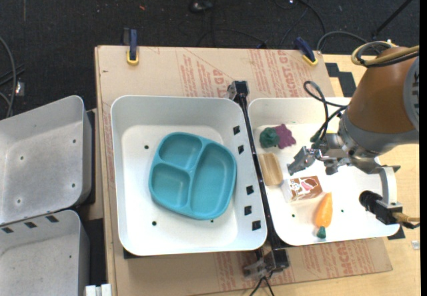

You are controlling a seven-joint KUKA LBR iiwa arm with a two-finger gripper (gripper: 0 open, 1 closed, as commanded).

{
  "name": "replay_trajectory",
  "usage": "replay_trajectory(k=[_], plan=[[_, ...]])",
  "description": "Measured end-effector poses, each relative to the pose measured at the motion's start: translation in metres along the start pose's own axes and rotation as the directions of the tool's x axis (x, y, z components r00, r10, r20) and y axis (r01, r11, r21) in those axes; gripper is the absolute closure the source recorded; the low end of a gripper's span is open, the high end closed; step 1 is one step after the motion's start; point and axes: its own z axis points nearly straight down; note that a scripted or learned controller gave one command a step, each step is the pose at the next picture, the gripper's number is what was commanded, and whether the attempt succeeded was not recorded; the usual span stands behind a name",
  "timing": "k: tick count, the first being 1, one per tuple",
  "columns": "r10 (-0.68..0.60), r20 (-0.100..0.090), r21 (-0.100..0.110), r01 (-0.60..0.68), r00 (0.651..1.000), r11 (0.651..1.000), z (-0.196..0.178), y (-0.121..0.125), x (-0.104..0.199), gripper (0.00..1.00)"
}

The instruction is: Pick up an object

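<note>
Right bin [347, 109]: one carrot [323, 211], one small carton [305, 189], one tan block [270, 169], one grape bunch [277, 136]. End effector [301, 161] spread, just above carton. Left bin [127, 155]: one teal divided plate [193, 175].

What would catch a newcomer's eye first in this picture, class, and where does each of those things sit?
The teal divided plate stands out first, lying alone in the left bin. Next comes the grey and orange arm reaching in from the right, its pincer over the right bin. Below it lie small toys: a carrot, a little carton, a tan stick and a green and purple clump.
</note>
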Motion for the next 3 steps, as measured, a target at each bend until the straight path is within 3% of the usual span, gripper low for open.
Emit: replay_trajectory(k=[1,2,3], plan=[[0.000,0.000,-0.001,0.000,1.000,1.000,0.051,0.010,0.004,0.00],[-0.001,0.008,-0.031,0.001,1.000,1.000,0.079,0.018,0.002,0.00],[0.001,0.001,-0.025,-0.001,1.000,1.000,0.071,0.017,0.004,1.00]])
